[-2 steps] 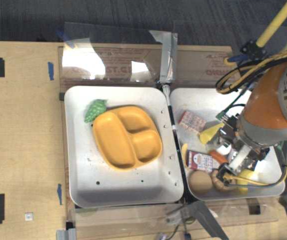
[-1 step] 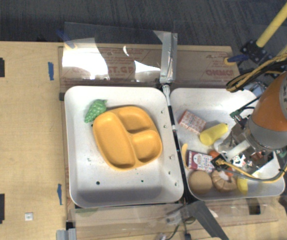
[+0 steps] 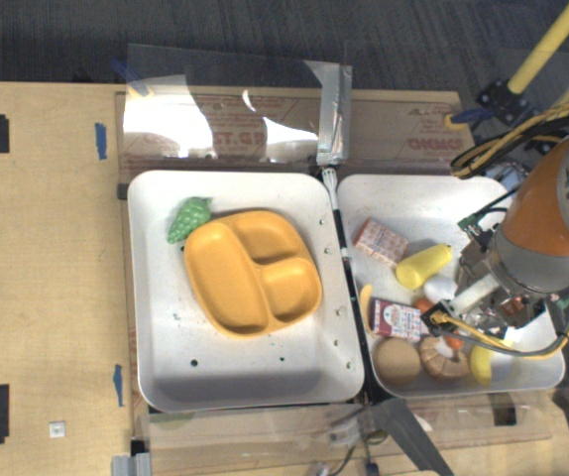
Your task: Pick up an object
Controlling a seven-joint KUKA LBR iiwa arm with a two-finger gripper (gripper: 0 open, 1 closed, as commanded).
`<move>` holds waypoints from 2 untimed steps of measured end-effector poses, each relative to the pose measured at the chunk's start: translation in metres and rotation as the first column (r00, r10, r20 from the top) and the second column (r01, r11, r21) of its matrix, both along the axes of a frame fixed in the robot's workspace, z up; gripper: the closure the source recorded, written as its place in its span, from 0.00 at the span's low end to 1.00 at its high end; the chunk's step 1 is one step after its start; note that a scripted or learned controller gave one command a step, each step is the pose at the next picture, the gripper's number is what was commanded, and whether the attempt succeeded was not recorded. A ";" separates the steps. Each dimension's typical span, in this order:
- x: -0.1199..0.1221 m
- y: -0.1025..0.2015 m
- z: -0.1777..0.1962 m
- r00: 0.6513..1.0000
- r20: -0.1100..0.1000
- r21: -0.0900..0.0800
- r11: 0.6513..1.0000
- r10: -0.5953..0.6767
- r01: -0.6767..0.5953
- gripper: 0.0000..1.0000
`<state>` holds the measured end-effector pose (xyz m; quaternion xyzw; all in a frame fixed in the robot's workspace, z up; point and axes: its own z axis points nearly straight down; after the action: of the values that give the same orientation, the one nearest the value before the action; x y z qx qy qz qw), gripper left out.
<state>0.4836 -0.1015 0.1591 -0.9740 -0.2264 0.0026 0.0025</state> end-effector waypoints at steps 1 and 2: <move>0.014 -0.002 -0.062 0.992 0.006 -0.002 0.992 -0.129 0.129 1.00; -0.001 0.074 0.026 0.991 0.006 0.000 0.991 -0.130 0.130 1.00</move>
<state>0.4826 -0.0274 0.1852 -0.9867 -0.1623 -0.0006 0.0019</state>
